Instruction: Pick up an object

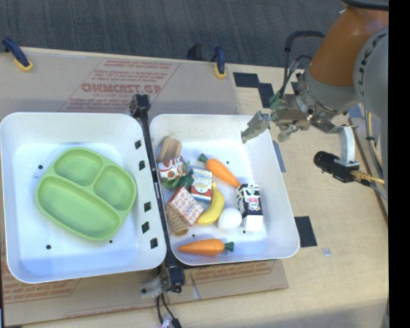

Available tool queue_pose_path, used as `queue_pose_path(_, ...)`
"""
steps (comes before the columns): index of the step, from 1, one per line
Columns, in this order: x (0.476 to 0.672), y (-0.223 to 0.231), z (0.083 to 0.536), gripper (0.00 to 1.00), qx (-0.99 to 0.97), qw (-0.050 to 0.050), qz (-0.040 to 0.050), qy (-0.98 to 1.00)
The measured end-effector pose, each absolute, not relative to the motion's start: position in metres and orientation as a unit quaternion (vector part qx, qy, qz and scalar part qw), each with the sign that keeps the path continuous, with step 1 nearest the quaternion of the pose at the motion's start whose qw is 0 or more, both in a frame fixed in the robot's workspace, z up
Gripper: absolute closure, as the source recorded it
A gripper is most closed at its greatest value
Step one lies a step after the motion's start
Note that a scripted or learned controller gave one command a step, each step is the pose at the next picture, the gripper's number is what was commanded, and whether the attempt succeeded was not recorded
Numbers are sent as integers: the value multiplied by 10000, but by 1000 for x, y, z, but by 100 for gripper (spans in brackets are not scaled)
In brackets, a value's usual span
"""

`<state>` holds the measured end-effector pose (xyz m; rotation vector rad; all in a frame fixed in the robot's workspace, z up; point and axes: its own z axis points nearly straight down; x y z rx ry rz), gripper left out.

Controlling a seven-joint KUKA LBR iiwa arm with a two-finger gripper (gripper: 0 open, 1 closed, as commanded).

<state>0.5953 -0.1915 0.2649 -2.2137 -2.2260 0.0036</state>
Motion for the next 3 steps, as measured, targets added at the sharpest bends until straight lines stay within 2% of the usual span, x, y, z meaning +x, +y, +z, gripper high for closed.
queue_pose_path(1,483,-211,101,0,-7050,29,17,-7092)
queue_pose_path(2,485,-211,113,100,-7025,13,13,-7117)
queue_pose_path(3,479,-143,313,100,-7044,-35,-13,-7098)
